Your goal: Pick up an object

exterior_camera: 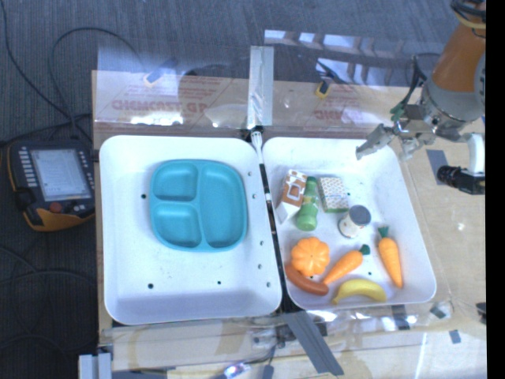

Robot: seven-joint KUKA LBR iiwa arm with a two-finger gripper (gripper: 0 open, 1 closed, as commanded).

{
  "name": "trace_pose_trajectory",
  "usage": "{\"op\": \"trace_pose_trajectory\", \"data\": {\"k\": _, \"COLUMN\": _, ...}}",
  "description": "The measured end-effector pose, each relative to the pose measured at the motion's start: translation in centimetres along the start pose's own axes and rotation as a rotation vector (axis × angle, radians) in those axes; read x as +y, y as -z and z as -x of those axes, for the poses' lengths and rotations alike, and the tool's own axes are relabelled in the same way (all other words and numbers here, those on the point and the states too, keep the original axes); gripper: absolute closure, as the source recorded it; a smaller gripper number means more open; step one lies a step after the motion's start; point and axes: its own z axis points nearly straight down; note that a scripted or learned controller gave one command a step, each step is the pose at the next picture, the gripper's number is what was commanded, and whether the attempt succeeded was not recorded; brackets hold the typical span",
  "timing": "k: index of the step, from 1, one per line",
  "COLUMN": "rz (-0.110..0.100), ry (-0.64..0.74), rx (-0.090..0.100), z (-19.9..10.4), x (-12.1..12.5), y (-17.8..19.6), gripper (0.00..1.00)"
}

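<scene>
The right bin (410,212) holds several toy foods. An orange-and-white box (294,188), a green bottle (307,210) and a green-and-white packet (333,193) lie near its middle. A small grey-lidded jar (354,220) sits beside them. Toward the front are an orange pumpkin (309,257), two carrots (344,265) (390,260), a banana (360,291) and a reddish sausage (304,283). My gripper (388,145) hangs over the bin's far right corner, above and apart from the objects. Its fingers are spread open with nothing between them.
The left bin (126,275) bears a blue divided plate (197,204). A clear plastic panel (260,85) stands behind both bins. A teach pendant (51,184) with cables lies on the floor at far left. The arm's orange band (459,58) is at top right.
</scene>
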Motion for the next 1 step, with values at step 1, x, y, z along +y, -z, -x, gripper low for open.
{"op": "trace_pose_trajectory", "data": {"k": 1, "rz": -0.001, "ry": 0.027, "rx": -0.005, "z": -1.22, "x": -5.39, "y": -5.73, "gripper": 0.0}}
